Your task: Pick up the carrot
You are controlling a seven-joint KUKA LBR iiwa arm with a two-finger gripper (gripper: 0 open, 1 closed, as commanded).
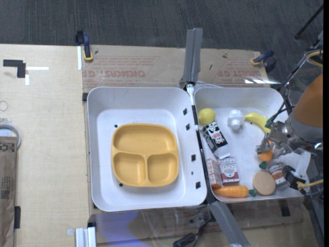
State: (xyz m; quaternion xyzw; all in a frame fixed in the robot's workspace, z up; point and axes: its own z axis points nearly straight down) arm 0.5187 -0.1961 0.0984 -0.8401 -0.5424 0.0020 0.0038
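Carrot (232,191) lies flat along the near wall of the right bin (241,90), close to its near-left corner, a smooth tapered orange piece with a small green stub at its right end. Tight against that wall, it leaves little room for a finger on the near side, so a grasp could skid off its rounded, slick-looking surface or jam on the rim.

Just above it stand two small red-and-white cartons (223,171), boxy and light; a descending tool may knock them over onto the carrot. To its right, touching or nearly so, sits a flat tan disc (264,183), round like a cookie. Farther up are a black-and-white carton (215,136), a yellow lemon (206,116), a pale crumpled lump (235,119) and a curved banana (255,120).

The claw (269,149) hovers at the bin's right side, well apart from the carrot; whether it is apart or together I cannot tell. A yellow three-part plate (145,154) rests in the left bin (97,153) on the desk (41,138).
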